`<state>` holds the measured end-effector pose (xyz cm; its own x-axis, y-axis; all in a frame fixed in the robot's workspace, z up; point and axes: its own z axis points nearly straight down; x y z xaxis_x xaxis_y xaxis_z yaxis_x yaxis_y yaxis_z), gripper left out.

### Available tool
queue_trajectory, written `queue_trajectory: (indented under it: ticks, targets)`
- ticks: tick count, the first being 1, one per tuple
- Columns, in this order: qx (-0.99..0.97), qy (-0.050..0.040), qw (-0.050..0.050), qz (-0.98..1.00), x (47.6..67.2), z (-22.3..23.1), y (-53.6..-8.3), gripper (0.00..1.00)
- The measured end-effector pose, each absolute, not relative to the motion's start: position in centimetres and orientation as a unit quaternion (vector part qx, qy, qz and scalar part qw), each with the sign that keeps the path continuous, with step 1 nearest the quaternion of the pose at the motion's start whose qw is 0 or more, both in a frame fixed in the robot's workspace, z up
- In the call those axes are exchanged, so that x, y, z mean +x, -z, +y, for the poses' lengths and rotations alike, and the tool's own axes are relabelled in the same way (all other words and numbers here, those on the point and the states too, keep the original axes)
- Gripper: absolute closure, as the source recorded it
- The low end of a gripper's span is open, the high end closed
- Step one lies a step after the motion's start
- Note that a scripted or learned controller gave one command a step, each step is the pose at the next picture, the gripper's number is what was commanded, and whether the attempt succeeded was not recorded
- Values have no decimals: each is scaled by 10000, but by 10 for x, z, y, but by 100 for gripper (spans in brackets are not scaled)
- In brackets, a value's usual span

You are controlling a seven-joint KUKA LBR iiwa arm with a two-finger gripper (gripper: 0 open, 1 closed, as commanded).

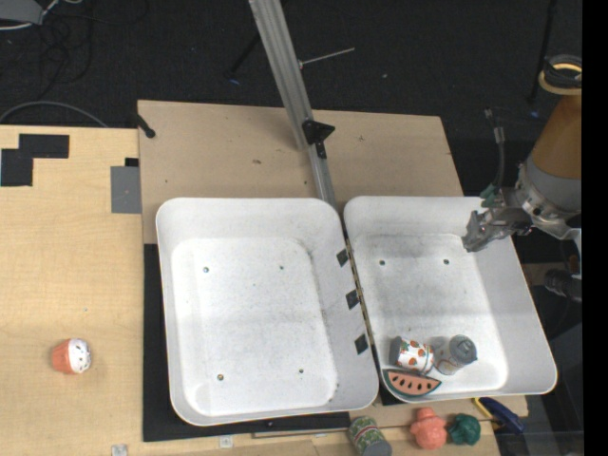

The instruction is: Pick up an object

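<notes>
My gripper (pixel 478 233) hangs over the right bin's (pixel 503 283) far right side, with the grey arm and its orange band reaching in from the right edge. Nothing shows between its fingers. Three small things lie in that bin's near corner: a white toy with red spots (pixel 414 355), a grey round piece (pixel 460 351) and a watermelon slice (pixel 412 384) on the rim. They sit well below and left of the gripper. The left bin (pixel 180 255) stands beside it.
A slanted metal rail (pixel 290 84) runs from the back down to the gap between the bins. A red and white ball (pixel 71 356) lies on the wooden bench at left. A pink toy (pixel 428 429), a green toy (pixel 465 429) and a can (pixel 366 435) sit in front of the right bin.
</notes>
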<state>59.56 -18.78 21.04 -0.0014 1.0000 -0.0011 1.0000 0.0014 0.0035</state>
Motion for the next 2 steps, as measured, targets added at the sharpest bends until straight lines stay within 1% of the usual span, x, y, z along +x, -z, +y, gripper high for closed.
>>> queue_trajectory:
  ticks: [1, 2]
  targets:
    - [7052, -5, -15, 7090, 605, -125, -213, 100]
    - [7057, -4, -12, 7085, 617, -78, -217, 100]
